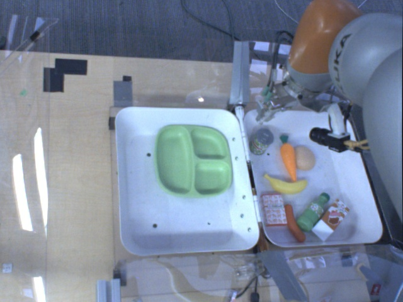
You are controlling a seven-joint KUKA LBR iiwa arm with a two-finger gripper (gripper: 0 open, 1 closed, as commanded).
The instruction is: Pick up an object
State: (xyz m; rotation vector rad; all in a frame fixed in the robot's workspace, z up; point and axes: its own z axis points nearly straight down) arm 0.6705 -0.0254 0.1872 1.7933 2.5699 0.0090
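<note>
Two bins, and no label's readable from here. Gripper (269,107) hangs over the right bin's (365,187) far edge above the can (260,141); can't tell its grip.

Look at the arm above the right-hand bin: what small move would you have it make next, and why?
Probably lower the gripper and nudge it toward the small can. The gripper sits at the far left corner of the right bin, with nothing seen between its fingers, and the can lies just nearer the camera, closest of the items. The carrot and banana lie further off.
</note>
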